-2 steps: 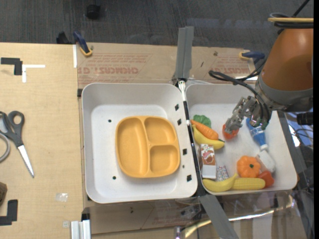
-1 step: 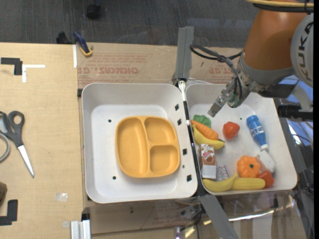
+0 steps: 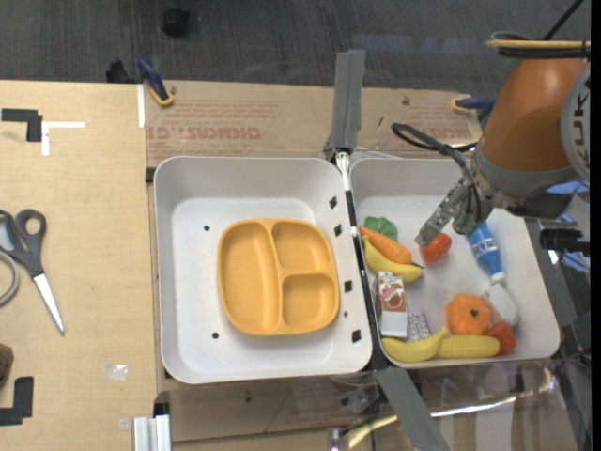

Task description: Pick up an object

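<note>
The grey-and-orange arm (image 3: 540, 111) is running off the right edge. The pincer (image 3: 449, 222) is covering part of the small red toy (image 3: 436, 246). The left edge is cropping the grey-handled scissors (image 3: 33, 261).

A dark grey carpeted floor (image 3: 244, 17) is seen along the top of the view, with a small black object (image 3: 175, 21) lying on it. A light wooden bench top (image 3: 75, 280) is spread across the left, marked with black tape corners (image 3: 23, 120) and a strip of white tape (image 3: 64, 126). A pair of grey-handled scissors (image 3: 36, 261) is laid on it. A sheet of brown printed cardboard (image 3: 235, 125) is spread under the bins, and a blue-and-yellow clamp (image 3: 156, 83) is fixed at its upper left corner. Even, soft light is cast throughout.
</note>
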You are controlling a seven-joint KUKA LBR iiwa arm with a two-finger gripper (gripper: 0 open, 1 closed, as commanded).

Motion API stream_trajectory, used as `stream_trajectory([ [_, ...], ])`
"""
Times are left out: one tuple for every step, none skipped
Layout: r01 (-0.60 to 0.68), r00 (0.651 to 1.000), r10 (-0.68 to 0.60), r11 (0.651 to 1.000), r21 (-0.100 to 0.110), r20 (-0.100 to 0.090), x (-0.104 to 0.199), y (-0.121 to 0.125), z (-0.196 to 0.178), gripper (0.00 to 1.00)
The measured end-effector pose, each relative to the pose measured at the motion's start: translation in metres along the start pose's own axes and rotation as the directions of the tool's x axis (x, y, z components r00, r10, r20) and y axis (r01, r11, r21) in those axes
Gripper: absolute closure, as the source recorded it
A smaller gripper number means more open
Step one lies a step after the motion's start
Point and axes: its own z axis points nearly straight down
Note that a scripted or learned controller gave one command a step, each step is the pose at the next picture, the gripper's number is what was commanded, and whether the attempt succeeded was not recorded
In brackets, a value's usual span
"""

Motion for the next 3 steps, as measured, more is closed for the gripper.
stream_trajectory([
  [-0.167, 0.986, 0.167, 0.986, -0.003, 0.003, -0.005, 0.097, -0.064, 1.0],
  [-0.151, 0.989, 0.151, 0.989, -0.002, 0.001, -0.017, -0.005, 0.063, 1.0],
  [-0.152, 0.988, 0.152, 0.988, -0.003, 0.003, -0.008, 0.065, -0.024, 1.0],
])
